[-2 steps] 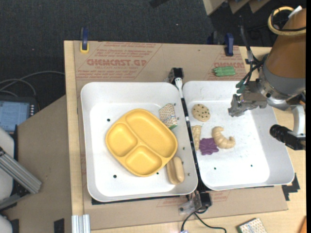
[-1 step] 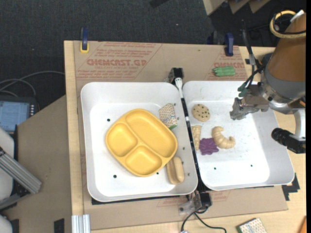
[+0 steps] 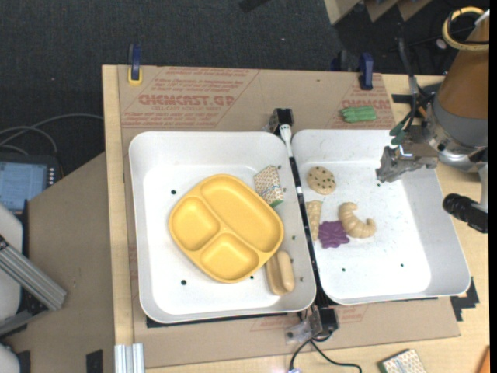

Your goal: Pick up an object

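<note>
Camera view: gripper [image 3: 390, 166], finger state indeterminate and nothing visibly held, hovers over the right bin [image 3: 435, 263] near the cookie [image 3: 321, 179], croissant [image 3: 356, 221] and purple grapes [image 3: 333, 234]; pick not yet made.

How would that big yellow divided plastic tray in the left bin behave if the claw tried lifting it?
The yellow divided plastic tray looks rigid, so it probably wouldn't flop. It is wide and shallow, so a pinch at the rim would likely tilt it. Its smooth surface may slip between the fingers.

"CHEMCAST GP" on the board [image 3: 186, 92]
</note>
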Motion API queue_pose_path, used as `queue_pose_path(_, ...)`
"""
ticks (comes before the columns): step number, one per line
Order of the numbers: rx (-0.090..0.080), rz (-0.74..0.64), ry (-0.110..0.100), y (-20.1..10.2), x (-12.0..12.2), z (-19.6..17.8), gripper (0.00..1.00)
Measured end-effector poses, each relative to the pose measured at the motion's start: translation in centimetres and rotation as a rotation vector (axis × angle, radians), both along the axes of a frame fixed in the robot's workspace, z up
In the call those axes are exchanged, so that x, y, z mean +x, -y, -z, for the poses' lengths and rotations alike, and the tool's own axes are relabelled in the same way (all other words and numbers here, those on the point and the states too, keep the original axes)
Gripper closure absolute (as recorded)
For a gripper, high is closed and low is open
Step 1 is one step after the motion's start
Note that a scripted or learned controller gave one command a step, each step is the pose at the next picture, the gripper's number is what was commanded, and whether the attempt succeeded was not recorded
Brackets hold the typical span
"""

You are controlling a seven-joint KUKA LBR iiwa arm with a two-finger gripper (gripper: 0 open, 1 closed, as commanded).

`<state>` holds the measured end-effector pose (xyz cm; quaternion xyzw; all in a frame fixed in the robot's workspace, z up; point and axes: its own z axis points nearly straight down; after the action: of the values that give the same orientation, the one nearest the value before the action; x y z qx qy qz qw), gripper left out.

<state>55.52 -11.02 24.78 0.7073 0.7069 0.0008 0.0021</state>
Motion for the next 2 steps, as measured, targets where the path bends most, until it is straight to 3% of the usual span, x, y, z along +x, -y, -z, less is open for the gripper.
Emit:
queue_pose_path(1, 0.003, -0.002, -0.008, -1.78, -1.37, 0.16, 1.0)
queue_pose_path(2, 0.002, 0.0, -0.004, -1.15, -1.34, -0.06, 1.0)
